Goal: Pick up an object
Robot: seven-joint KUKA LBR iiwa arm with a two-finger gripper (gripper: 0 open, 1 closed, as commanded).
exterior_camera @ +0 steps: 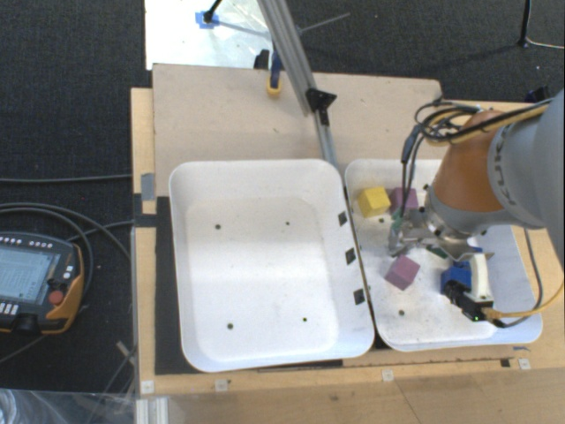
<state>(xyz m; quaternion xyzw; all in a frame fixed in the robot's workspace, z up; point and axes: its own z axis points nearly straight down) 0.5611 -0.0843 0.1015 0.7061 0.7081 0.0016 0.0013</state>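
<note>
Two white bins are sitting on the bench: a left bin and a right bin. The right one is holding one yellow block, one blue thing and two purple blocks: a near purple block and a half-hidden far purple block.

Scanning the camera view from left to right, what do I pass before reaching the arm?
teach pendant → left white bin → yellow block → lower purple block → the arm's orange band
</note>
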